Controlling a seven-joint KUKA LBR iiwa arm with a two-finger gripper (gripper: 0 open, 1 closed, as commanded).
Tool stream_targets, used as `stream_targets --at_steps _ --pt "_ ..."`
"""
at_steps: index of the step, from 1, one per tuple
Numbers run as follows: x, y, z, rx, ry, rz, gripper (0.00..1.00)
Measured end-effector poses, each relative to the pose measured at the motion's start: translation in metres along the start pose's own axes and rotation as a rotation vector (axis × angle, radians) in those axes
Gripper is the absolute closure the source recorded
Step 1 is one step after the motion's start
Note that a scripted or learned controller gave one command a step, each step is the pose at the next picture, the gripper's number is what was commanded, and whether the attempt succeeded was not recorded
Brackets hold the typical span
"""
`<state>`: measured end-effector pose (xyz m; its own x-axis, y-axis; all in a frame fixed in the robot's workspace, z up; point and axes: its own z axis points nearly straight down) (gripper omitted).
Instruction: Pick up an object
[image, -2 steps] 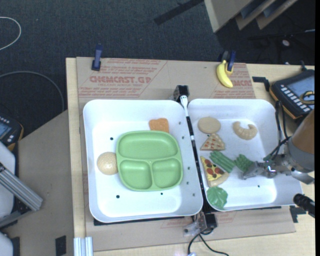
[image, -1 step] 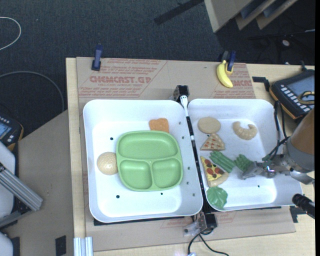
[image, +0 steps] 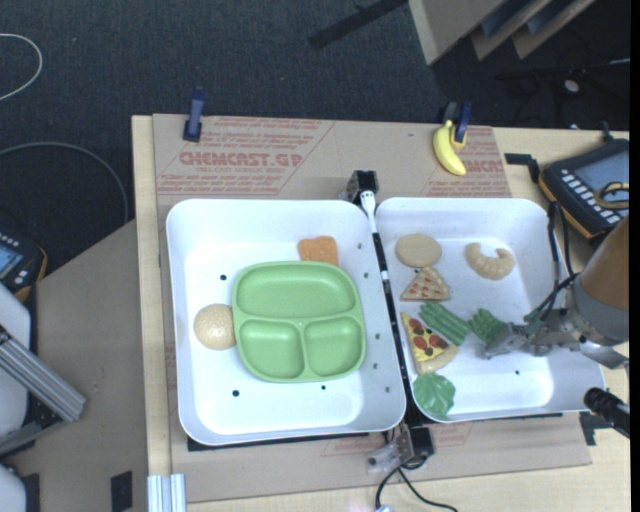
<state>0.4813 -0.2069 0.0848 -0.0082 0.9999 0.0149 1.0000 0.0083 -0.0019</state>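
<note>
Arm (image: 605, 285) reached in from the right over the right bin (image: 520, 215), its jaws (image: 512, 338) low at the bin floor beside a green toy vegetable (image: 487, 325); whether the jaws were spread or closed could not be told, for the tips merged with the green piece; nothing could be seen clearly lifted between them. Judged from this, the task stood at the grasp stage; the approach was done, the closing and the lift remained. The green vegetable, the likely target, lay flat on the white floor near the middle of the right bin, small, knobbly and dark green, touching or just beside the jaws; a second green piece (image: 445, 322) lay just to its left, next to a pizza slice (image: 428, 340). Other items rested in the same bin: a round cookie (image: 418, 250), a croissant (image: 490, 261), a cracker wedge (image: 426, 287), a green leaf (image: 435, 393). The left bin (image: 190, 230) held a green divided plate (image: 298, 320), a bun (image: 214, 326) and an orange slab (image: 319, 250); a banana (image: 448, 150) lay on the counter (image: 250, 150).
</note>
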Motion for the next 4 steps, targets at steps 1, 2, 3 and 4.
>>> stream_targets --at_steps 1,2,3,4 --pt "0.098 -0.001 0.002 0.001 -0.008 -0.001 0.0" --pt "0.168 0.001 -0.103 -0.012 -0.014 -0.001 0.0" --pt "0.291 0.001 -0.212 -0.016 -0.01 -0.007 0.0" --pt "0.283 0.0 -0.216 -0.004 -0.015 0.006 1.0"
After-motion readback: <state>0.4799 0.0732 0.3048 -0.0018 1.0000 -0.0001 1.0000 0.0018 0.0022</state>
